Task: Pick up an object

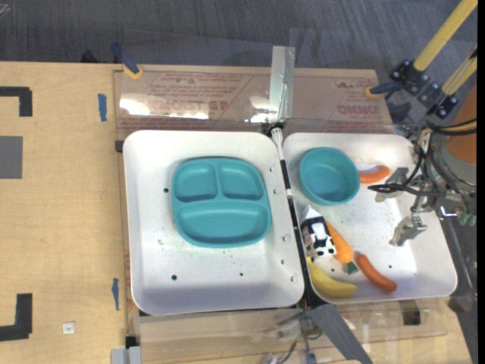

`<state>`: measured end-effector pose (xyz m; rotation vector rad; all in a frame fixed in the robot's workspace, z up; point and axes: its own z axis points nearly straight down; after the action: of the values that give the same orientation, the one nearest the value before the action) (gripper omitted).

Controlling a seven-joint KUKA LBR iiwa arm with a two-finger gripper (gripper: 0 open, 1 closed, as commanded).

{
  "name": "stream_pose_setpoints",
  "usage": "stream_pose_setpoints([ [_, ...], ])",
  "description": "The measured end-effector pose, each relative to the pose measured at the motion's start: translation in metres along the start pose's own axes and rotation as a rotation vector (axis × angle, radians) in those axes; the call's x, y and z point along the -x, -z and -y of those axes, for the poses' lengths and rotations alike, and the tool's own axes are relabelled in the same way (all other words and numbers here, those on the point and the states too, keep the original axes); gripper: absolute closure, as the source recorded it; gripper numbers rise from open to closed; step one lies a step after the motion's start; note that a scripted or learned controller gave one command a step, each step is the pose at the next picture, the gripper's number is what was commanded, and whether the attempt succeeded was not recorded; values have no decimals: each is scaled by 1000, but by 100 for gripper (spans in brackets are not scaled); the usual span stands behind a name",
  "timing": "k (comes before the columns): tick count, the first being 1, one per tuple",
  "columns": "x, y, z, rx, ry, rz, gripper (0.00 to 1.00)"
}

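Observation:
The right bin (424, 288) holds a teal bowl (328, 175) at its back left, with an orange sausage-shaped piece (373, 175) lying just right of it. Near the front lie a black-and-white toy cow (318, 237), an orange carrot (343, 250), a yellow banana (333, 283) and a red-orange sausage (375, 273). My gripper (404, 232) hangs over the right side of this bin, above bare white floor. It is right of the carrot and above the red-orange sausage, apart from both. Nothing shows in its grasp.
The left bin (144, 203) carries a teal divided plate (221, 201) in its middle. A metal divider (282, 82) stands behind the seam between the bins. Cables and the arm's wrist (447, 180) crowd the right bin's right rim.

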<state>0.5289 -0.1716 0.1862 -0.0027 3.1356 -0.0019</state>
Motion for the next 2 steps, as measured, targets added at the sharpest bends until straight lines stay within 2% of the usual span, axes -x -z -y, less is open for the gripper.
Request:
stream_pose_setpoints([
  [1,-27,-97,2,-2,-104,8,0],
  [2,-25,-96,-72,-2,-545,9,0],
])
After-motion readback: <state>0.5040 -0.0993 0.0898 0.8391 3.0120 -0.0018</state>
